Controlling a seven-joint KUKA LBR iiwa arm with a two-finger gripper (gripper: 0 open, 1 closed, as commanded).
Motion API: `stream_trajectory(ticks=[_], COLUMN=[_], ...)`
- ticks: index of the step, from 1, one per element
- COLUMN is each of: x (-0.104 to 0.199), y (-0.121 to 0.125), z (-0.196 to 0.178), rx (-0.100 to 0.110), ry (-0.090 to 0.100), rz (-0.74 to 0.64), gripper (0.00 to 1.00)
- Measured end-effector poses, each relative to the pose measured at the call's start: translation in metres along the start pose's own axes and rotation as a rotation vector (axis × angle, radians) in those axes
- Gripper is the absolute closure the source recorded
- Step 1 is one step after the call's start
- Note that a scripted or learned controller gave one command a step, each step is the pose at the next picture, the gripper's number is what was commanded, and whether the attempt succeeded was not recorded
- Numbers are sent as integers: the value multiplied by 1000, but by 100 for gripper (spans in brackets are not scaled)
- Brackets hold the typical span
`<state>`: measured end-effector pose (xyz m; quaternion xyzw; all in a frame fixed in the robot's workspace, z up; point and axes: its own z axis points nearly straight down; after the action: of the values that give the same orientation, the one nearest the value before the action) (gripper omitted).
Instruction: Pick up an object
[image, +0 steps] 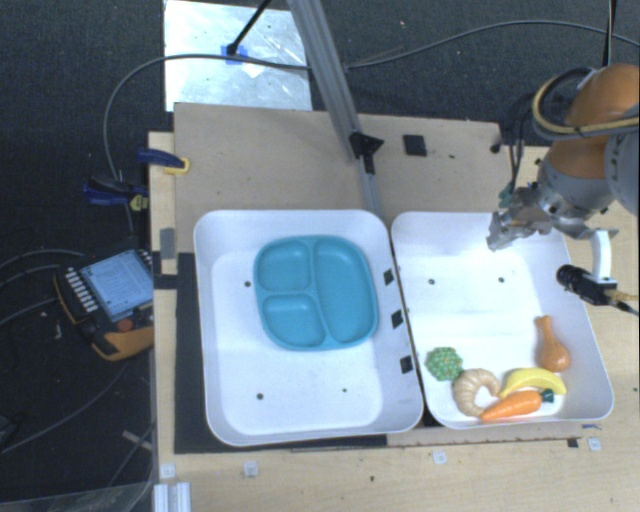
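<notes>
Gripper (503, 232) above right bin (470, 300) far edge, finger state indiscernible, toy foods at near corner, blue plate (316, 292) in left bin (230, 390), cardboard-topped bench (260, 160).

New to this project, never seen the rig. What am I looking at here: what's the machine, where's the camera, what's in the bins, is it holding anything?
One fixed camera looks down at a slant on a bench. The grey and orange robot arm reaches in from the right; its gripper hangs over the far edge of the right bin, with nothing visible between its fingers. The left bin holds a blue divided plate. In the right bin's near corner lie toy foods: a broccoli, a croissant, a carrot, a banana and a drumstick.
</notes>
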<state>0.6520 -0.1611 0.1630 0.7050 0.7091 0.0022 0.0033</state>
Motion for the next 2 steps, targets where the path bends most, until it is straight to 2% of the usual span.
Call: stream_trajectory(ticks=[1,2], x=[9,9], y=[-1,0], z=[-59,-78], rx=[1,4], ry=[0,1], rz=[-2,-1], gripper=[100,100])
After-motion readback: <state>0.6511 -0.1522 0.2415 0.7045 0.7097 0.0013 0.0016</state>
